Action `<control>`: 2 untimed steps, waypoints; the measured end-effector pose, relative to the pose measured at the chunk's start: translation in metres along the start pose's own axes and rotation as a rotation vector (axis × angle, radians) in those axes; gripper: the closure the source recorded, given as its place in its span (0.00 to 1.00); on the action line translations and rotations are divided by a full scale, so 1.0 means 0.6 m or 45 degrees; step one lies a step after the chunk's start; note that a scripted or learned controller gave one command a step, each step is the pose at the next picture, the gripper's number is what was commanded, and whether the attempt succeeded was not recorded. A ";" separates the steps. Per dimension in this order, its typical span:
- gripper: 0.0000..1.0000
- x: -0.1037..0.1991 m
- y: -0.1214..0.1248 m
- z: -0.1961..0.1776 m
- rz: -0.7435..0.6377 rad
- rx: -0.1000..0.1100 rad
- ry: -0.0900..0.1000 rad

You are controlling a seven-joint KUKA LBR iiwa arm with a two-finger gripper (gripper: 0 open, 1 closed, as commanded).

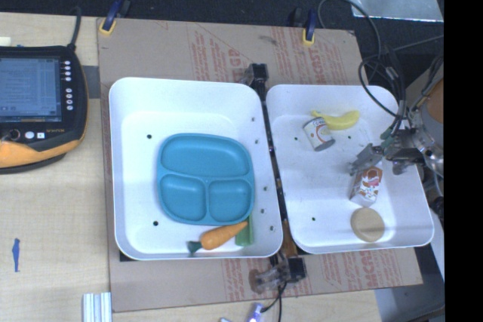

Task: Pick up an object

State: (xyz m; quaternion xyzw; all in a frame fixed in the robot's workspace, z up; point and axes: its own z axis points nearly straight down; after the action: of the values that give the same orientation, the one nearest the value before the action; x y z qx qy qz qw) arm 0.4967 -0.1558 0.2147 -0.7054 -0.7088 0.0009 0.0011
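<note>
The gripper (371, 160) hangs low over the right bin (302, 237), reaching in from the right; its fingers look spread, one dark tip angled left toward bare floor, and nothing sits between them. Just below it lies a small carton (367, 185), white with red print, its top end close under the fingertips, perhaps touching; that seems the likeliest target. Below the carton rests a tan disc (367, 225), near the bin's front wall; up and to the left are a small can (318, 133) and a banana (340, 119), touching each other. The left bin (121, 162) holds a blue tray (205, 177), with a carrot (222, 235) against a green block (244, 233) at its front edge.

What may go wrong: the fingers appear offset toward the carton's upper end, so closing could pinch a corner and flick it away, or shut on air; the carton lies tilted, so one finger may land on top of it and push it toward the disc; a lift from one end could let it swing and slip.
</note>
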 end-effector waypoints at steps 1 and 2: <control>0.00 -0.051 0.043 0.175 -0.002 -0.024 -0.014; 0.00 -0.066 0.263 0.204 0.002 0.000 0.000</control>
State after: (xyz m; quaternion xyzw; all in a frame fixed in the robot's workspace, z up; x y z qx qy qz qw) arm 0.6546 -0.1943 0.0920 -0.7060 -0.7082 0.0007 0.0012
